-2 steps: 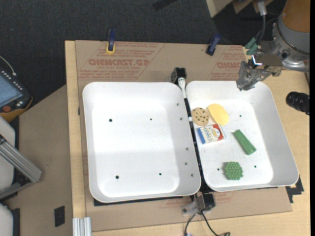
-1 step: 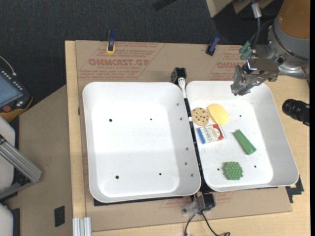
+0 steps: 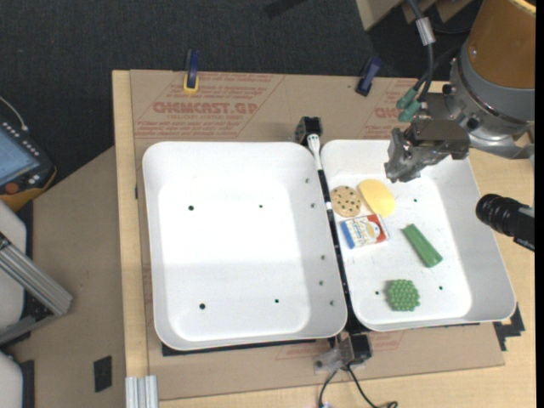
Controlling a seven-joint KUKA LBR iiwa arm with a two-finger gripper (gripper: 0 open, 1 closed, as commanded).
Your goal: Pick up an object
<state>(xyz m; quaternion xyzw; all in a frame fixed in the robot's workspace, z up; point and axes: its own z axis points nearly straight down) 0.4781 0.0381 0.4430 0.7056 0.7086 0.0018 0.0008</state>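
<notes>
The arm enters from the upper right of the frame, its grey wrist bent downward so the gripper hangs over the upper part of the right bin. The gripper is dark and seen from above at a slant; whether it is wide or narrow cannot be told, and nothing is visibly between its tips.

Just below and left of the gripper lies a yellow object, an oval with its long axis running from upper left to lower right. Touching it on the left is a round tan cookie. Below them sits a small red, white and blue packet, slightly tilted. A green bar lies to the right, its long axis also running upper left to lower right. A bumpy green ball rests near the bin's lower edge. The left bin fills the middle of the worktop.
</notes>
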